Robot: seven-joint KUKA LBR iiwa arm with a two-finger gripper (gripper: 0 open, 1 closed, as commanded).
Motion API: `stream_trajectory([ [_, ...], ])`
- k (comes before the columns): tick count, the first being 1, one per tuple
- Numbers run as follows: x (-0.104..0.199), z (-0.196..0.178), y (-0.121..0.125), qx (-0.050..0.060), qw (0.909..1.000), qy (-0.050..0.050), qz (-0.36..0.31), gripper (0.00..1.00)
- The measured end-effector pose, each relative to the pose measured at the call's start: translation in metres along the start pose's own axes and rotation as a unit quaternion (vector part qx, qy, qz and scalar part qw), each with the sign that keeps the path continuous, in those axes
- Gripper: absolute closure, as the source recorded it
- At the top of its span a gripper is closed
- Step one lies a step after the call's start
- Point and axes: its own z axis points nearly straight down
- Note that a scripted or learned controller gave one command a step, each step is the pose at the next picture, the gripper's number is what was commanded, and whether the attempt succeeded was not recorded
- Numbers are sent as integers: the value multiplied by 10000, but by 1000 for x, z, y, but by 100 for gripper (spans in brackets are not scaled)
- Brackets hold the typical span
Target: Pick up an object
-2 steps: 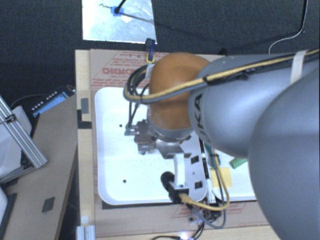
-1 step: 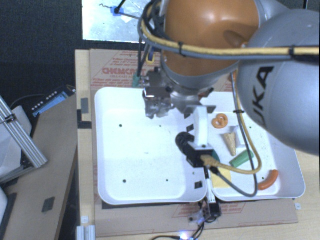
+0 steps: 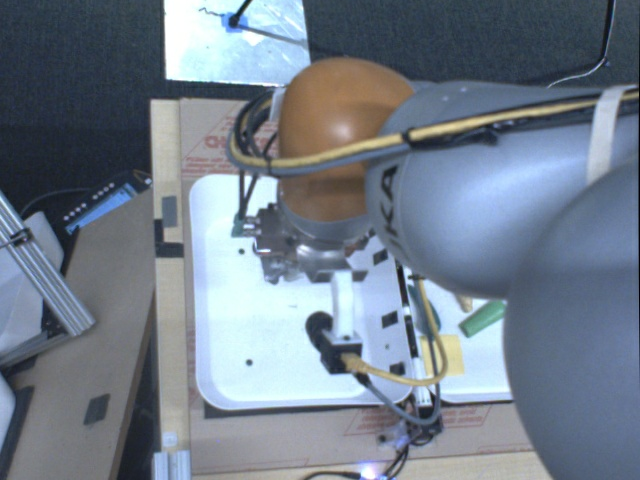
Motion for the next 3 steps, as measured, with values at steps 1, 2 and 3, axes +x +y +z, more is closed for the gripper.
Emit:
stream_trajectory([
  [1, 2, 59, -21, -14, 10000, 14, -1, 100],
  [2, 2, 75, -19, -38, 10000, 20, 1, 100],
  [3, 2, 51, 5, -58, 10000, 28, -9, 100],
])
